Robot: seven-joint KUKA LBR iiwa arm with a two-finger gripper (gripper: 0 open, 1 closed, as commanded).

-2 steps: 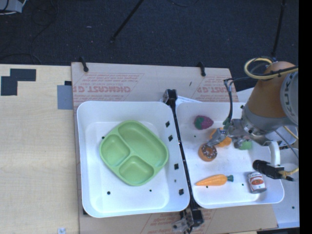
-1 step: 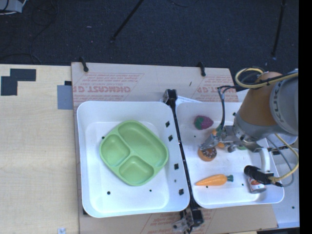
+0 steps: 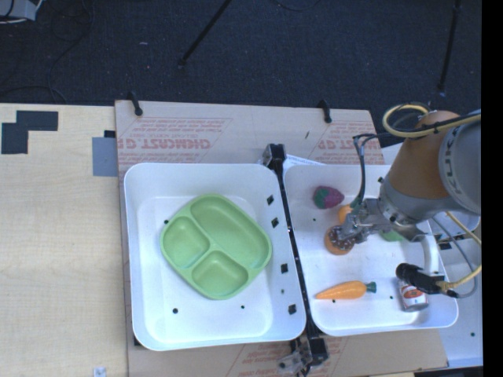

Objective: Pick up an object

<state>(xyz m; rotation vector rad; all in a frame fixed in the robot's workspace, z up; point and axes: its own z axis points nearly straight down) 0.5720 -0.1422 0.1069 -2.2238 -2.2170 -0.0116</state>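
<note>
Two white bins (image 3: pixel 149 210) are sitting below me, my gripper (image 3: pixel 343 236) hovering over a brown round toy (image 3: pixel 339 243); I cannot tell its state.

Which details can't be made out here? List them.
- Gripper: too small and cluttered in the camera view to tell if its fingers hold the brown thing beneath.
- Orange item: mostly hidden by the gripper.
- Can: label too small to read; a black cable crosses it.
- Arm: cut off at the right.
</note>
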